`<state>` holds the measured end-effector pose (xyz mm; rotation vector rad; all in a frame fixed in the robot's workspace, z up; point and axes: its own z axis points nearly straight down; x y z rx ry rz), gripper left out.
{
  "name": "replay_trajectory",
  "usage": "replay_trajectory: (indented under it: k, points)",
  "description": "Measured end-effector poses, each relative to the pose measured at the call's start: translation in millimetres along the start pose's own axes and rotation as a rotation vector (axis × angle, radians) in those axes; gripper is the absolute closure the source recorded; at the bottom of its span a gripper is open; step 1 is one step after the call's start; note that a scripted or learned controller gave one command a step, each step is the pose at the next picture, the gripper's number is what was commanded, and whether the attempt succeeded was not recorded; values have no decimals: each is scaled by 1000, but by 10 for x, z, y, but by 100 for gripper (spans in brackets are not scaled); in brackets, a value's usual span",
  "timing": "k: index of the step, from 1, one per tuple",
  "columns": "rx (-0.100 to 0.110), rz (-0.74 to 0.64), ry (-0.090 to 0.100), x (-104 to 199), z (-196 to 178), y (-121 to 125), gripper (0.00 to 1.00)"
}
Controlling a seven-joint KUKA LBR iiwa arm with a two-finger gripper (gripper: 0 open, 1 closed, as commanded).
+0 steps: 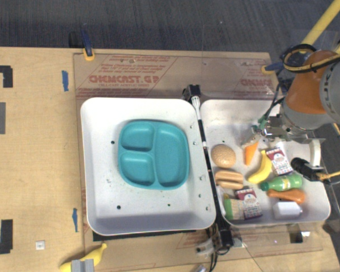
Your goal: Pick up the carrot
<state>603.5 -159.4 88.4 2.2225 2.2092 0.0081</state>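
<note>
The carrot [250,152] is a short orange tapered piece lying in the middle of the right bin [215,113], between a bread roll and a banana. My gripper [263,130] hangs just above and to the right of the carrot's upper end, under the arm's orange band [304,95]. The carrot lies on the bin floor, apart from the gripper as far as this view shows.
Around the carrot lie a bread roll [223,154], a hot dog [229,178], a banana [260,171], a small red-and-white carton [279,161], a green bottle [283,183], another orange piece [290,195] and a second carton [247,203]. The left bin [96,169] holds a teal divided plate [154,153].
</note>
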Motion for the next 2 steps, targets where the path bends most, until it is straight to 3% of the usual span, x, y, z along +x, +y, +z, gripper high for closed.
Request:
replay_trajectory:
  k: [1,2]
  points:
    - [-9,0,-9,-29,-133,25,100]
    - [6,69,3,615,-734,-256,100]
